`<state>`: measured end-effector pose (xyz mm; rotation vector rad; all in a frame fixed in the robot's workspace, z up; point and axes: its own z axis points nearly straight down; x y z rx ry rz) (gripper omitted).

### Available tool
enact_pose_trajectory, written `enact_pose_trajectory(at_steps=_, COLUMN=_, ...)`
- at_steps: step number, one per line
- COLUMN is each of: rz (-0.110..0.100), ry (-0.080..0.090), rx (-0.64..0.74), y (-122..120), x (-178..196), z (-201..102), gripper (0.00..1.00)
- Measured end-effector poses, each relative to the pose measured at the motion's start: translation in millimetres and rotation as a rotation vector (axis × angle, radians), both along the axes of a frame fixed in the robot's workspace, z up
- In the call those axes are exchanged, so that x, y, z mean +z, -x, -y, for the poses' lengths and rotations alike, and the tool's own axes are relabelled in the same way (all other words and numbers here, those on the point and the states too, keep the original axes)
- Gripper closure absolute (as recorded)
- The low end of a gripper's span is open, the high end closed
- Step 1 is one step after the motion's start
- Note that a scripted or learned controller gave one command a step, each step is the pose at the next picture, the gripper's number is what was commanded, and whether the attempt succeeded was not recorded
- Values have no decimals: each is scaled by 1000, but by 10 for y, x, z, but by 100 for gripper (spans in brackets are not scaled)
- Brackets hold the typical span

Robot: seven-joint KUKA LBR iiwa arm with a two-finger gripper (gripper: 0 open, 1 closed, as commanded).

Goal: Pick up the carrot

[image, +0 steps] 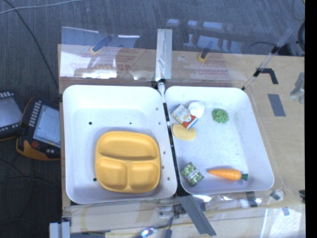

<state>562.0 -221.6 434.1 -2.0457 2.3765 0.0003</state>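
Note:
The carrot [226, 174] is orange with a small green top at its right end. It lies flat near the front edge of the right white bin [252, 133], pointing left. A green patterned packet [190, 174] sits just to its left, with a small gap between them.
Further back in the right bin lie a broccoli floret [220, 115], a small red-and-white carton [181, 114], a white round item [196, 108] and a yellow slice [184, 132]. The left bin [79, 113] holds a yellow divided tray [128, 161]. A pendant [42, 129] rests off the bench at left.

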Motion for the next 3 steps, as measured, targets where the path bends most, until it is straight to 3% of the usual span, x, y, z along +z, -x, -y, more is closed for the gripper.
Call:
enact_pose_trajectory(at_steps=1, rz=-2, ry=-1, rx=-95, y=17, x=-62, z=1, gripper=100)
enact_pose_trajectory(at_steps=2, rz=0, ry=0, rx=575, y=-185, x=-11, z=-2, gripper=100)
enact_pose_trajectory(at_steps=3, rz=-6, ry=1, rx=500, y=345, x=-1681, z=-325, gripper=100)
